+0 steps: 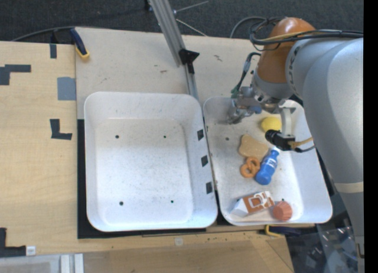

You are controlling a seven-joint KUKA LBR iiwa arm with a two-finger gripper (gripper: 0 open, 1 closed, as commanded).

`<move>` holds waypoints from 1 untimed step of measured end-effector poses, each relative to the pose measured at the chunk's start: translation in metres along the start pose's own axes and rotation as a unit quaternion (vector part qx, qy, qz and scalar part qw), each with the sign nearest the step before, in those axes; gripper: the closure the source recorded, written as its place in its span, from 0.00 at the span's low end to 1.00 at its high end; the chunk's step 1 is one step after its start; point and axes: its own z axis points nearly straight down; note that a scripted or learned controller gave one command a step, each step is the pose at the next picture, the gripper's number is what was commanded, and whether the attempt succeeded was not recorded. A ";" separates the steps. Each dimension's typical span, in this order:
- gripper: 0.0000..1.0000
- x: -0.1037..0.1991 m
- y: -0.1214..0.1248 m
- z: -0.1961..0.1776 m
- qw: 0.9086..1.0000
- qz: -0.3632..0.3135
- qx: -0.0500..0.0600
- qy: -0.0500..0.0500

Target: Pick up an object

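The right bin (220, 165) holds a yellow round object (271, 123), a tan toast-shaped piece (252, 145), an orange pretzel (250, 167), a blue bottle (267, 167), a white and orange carton (253, 203) and a red-orange ball (282, 210). My gripper (238, 113) hangs over the bin's far left corner, left of the yellow object and above the tan piece. I see nothing between its fingers.
The left bin (94, 148) lies beside the right one. A slanted metal pole (168, 20) rises behind the bins. The grey arm (331, 100) covers the right bin's right side. Blue and yellow clamp (80, 44) sits at the bench's back left.
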 end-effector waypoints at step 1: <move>1.00 -0.004 -0.002 -0.062 1.000 0.002 -0.004 0.001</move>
